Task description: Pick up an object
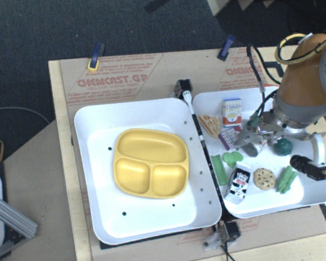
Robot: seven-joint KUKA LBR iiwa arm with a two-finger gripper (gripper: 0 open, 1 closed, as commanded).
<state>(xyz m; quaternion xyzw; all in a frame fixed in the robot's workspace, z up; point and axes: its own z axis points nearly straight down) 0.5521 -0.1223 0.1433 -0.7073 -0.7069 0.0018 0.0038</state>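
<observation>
Several small toys crowd the right bin (307, 199), and the gripper (249, 140) hangs low over their middle, its metal fingers dark and blurred against the clutter — whether they stand apart or together I cannot tell, and nothing can be made out between them. Just beneath and beside it lie a purple-grey packet (228, 136), a green leafy piece (232, 159) and a green stick (217, 170); a teal ball (283, 146) sits to the right, under the wrist.

For a clean pick, I would choose one item with free space on two sides and come straight down on it. The flat cookie (263, 178) and the black-and-white carton (239, 184) stand nearer the front rim, a little apart from the pile — likely easier targets than the thin packet, which looks flat and slippery. The ball is round and may roll away.

The left bin (93, 179) holds a yellow divided tray (150, 162), smooth moulded plastic with three rounded compartments.
</observation>
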